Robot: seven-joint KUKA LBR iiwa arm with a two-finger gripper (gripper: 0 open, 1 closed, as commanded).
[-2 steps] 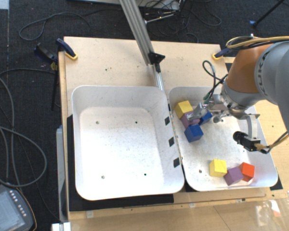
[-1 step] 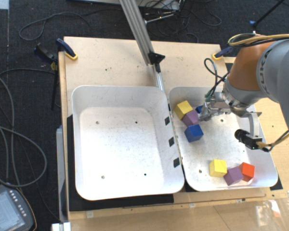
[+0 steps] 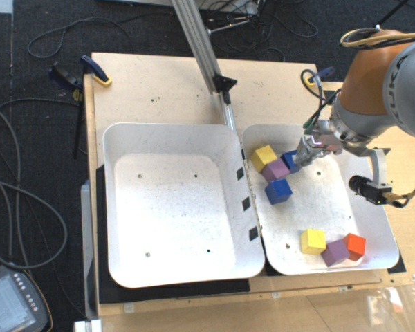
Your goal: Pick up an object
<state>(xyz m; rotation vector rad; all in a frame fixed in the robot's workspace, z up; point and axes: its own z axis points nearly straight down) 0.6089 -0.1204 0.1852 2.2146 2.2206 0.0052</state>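
**Listener:** What is in front of you right now?

**Operator:** I am looking down at a slant on a tan bench (image 3: 166,88) carrying two shallow white bins side by side. The left bin (image 3: 124,254) has a speckled floor. The right bin (image 3: 332,206) holds seven foam cubes in two clusters.

**Listener:** Where are the cubes?

**Operator:** Near the back of the right bin sits a yellow cube (image 3: 264,156), with a purple cube (image 3: 276,169) touching its front corner. A small blue cube (image 3: 290,161) lies just to their right, and a larger blue cube (image 3: 278,191) sits just in front of the purple one. Well apart, near the front edge, a second yellow cube (image 3: 312,241), a second purple cube (image 3: 335,252) and an orange cube (image 3: 356,245) sit close together in a row.

**Listener:** And the arm?

**Operator:** My arm reaches in from the right, grey with an orange band (image 3: 366,81). Its gripper (image 3: 306,152) is low in the right bin, right beside the small blue cube. I cannot tell how wide it is spread, or whether it has hold of anything.
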